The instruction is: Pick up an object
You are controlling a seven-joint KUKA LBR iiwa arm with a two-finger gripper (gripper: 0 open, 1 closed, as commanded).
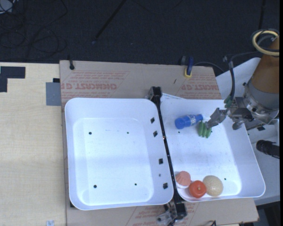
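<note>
Green object [205, 129]: seen in the upper part of the right bin [247, 159], just right of the blue bottle and at the gripper's fingertips.
Gripper [210, 124]: lowered over the right bin from the right; its dark fingers are seen at the green object, but whether they are spread, closed or clamped on it cannot be told.
Blue bottle [187, 121]: laid on its side, just left of the green object.
Front corner of right bin: a pink piece [182, 178], a red round object [197, 189] and a beige ball [213, 185] are grouped closely together.
Left bin [80, 149]: set beside the right one, a black divider [162, 140] between them.
Arm [266, 79]: orange band shown at the right edge.
</note>
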